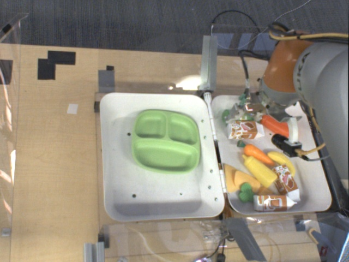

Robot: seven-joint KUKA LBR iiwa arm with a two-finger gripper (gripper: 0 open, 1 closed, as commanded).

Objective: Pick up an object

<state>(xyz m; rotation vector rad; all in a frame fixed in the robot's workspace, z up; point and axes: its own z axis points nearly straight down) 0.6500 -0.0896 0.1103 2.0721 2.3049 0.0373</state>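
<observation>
- Over the right white bin (322, 198), the hand (250, 105) sits low at the far corner; whether it is wide or narrow, I cannot tell.
- Crowded toys lie close by: a small brown-and-white carton (242, 129), an orange carrot (274, 125).
- Risk, as I judge it: tight packing may spoil the grasp, nudging neighbours instead.
- Beside it, the green divided plate (166, 140) fills the left bin (114, 195).

Lighting even and fairly bright, from overhead. A glare patch sits on the surface (49, 162) just behind the left bin (114, 195). Soft shadow lies inside that bin's near wall. Focus moderate, fine detail soft throughout. The arm (322, 70) at upper right is blurred and oversized.
</observation>
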